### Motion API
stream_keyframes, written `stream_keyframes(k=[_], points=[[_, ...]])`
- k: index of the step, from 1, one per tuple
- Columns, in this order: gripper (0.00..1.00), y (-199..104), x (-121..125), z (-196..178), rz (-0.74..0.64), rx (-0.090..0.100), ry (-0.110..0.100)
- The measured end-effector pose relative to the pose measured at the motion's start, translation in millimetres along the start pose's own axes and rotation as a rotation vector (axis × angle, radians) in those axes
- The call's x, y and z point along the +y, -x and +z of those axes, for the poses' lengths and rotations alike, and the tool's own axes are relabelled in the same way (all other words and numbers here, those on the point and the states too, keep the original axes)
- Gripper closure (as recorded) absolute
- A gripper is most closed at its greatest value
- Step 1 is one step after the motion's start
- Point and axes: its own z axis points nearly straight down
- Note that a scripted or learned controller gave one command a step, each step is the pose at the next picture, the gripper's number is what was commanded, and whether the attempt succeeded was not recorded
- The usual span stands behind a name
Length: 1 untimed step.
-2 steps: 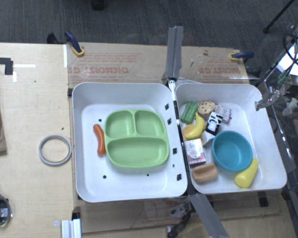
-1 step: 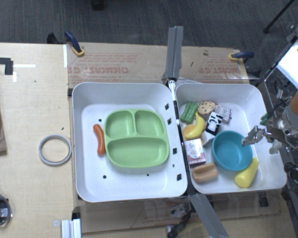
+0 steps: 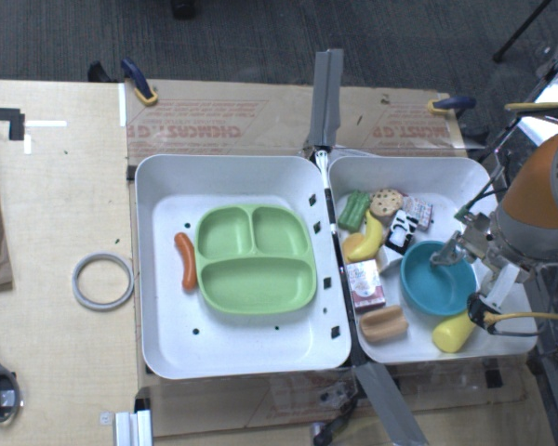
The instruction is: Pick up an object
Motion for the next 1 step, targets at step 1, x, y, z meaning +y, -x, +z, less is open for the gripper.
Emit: stream_keyframes(k=[1], points=[[0.0,-52.3,-19.1,-0.6,0.184,-0.001,0.001]])
